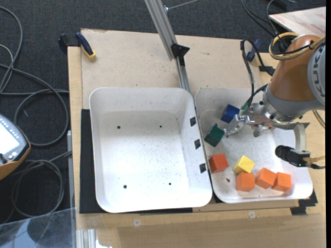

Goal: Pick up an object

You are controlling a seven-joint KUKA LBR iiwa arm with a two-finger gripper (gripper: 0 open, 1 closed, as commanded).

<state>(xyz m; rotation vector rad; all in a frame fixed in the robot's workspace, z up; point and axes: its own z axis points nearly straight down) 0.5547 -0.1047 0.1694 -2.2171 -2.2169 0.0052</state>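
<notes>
A: Arm (297, 79) enters from the right, over the right bin (302, 192). Gripper (247, 127) low, near the bin's far left part. Are the fingers spread or closed?

B: Can't tell. Metal parts there are small and blurred together. Nothing seen between them.

A: Blocks?

B: Blue block (230, 112) just left of the gripper, against the bin's back wall; its right edge runs into the gripper metal, so touching or apart is unclear. Green block (214, 135) below it, near the dividing rim. Orange-red block (219, 163) further forward. Yellow block (244, 165) to its right. Three orange blocks (264, 180) in a row at the front wall.

A: Anything hidden?

B: Wrist covers the bin's right rear corner. A black fitting (289, 155) overhangs the right side. Left bin (103, 99) shows only dark specks.
</notes>
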